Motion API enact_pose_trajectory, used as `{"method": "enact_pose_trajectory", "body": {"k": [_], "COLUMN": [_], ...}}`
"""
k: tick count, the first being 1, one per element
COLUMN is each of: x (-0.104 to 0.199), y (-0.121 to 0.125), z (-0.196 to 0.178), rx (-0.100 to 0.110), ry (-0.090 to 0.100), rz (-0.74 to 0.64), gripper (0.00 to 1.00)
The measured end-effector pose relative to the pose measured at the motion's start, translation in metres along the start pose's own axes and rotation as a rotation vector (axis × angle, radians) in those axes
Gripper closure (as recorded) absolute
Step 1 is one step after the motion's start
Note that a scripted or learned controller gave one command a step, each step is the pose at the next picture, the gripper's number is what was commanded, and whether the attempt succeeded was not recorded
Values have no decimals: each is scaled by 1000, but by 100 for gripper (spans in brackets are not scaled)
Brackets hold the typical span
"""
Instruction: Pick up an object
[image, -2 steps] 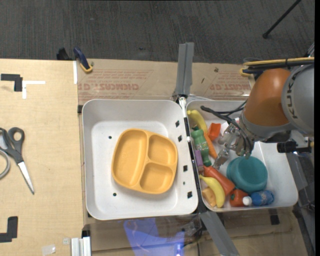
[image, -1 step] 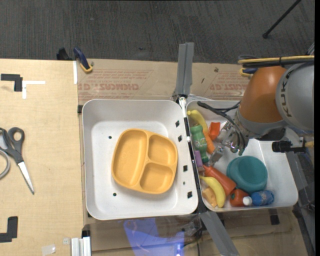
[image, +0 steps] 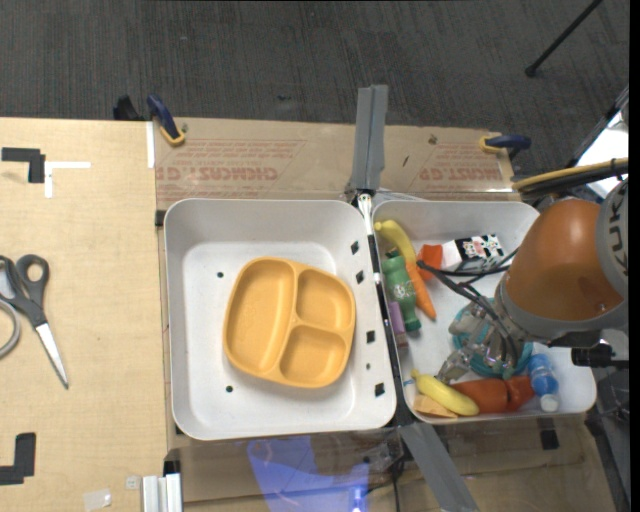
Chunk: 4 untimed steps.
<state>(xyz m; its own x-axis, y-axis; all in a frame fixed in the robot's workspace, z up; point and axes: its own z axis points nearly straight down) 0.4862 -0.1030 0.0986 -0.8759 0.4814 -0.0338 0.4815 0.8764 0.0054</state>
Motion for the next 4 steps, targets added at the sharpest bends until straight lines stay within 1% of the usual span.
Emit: {"method": "enact_pose_trajectory", "body": {"k": [1,2,3,4], "x": [-96,-141,-98,-36], "y": [-28,54,60,13], "z": [-16,7,9,8], "rx": [0,9,5,6], "ry": [33,54,29,33], "rz": [-30,-87,23,24], "gripper": [0,0,0,0]}}
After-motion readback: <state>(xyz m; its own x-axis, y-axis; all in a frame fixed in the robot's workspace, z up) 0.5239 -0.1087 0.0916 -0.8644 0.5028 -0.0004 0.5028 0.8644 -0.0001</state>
